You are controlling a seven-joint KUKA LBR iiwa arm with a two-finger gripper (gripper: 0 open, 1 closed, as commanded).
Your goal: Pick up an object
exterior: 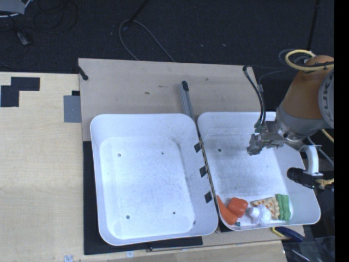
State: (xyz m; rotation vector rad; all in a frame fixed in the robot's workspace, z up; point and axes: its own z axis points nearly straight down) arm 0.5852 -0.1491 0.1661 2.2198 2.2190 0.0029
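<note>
Lying crosswise along right bin's point(305, 214) near wall, orange object point(235, 206), fingers point(254, 148) state unclear.

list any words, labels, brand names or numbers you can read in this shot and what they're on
None can be read.
The two white bins, the gripper and the arm's orange band carry no visible lettering.
The patterned packet among the objects at the right bin's near edge may be printed, but it is too small and blurred to read.
</note>
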